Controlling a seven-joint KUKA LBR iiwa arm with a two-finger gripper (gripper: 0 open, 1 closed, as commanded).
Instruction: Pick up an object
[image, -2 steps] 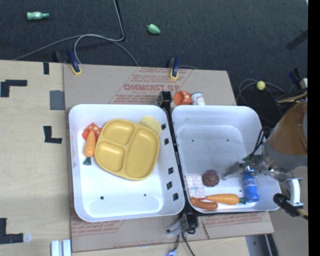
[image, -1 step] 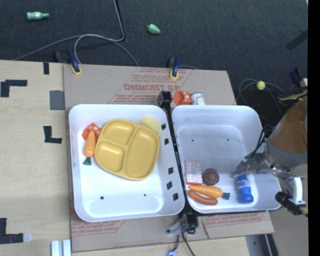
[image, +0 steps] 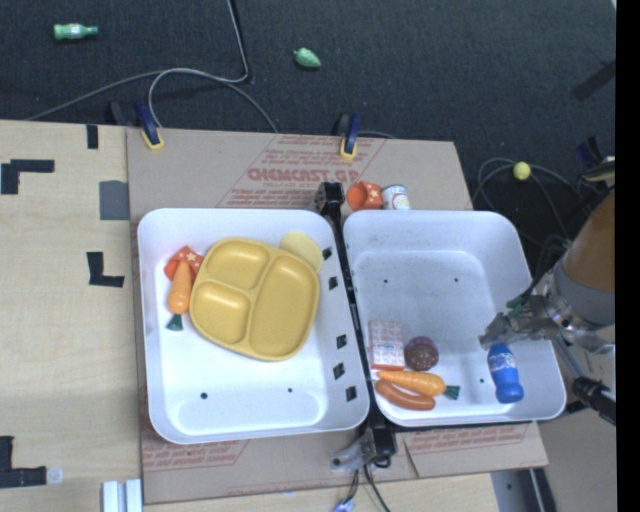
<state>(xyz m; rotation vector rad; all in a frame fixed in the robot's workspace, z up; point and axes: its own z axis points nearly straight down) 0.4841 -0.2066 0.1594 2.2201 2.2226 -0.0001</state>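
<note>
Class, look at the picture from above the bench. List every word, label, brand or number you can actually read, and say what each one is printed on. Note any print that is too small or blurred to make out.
"CHEMCAST GP": red print on the brown cardboard sheet under the bins; the smaller red lines around it are too blurred to read.
Blue bottle in the right bin: label unreadable.
Pink-and-white packet: print too small to read.
Small can behind the bins: label too blurred.

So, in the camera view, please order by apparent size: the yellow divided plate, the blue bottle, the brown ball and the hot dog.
1. yellow divided plate
2. hot dog
3. blue bottle, looks close to the hot dog, so this order is unsure
4. brown ball
</note>
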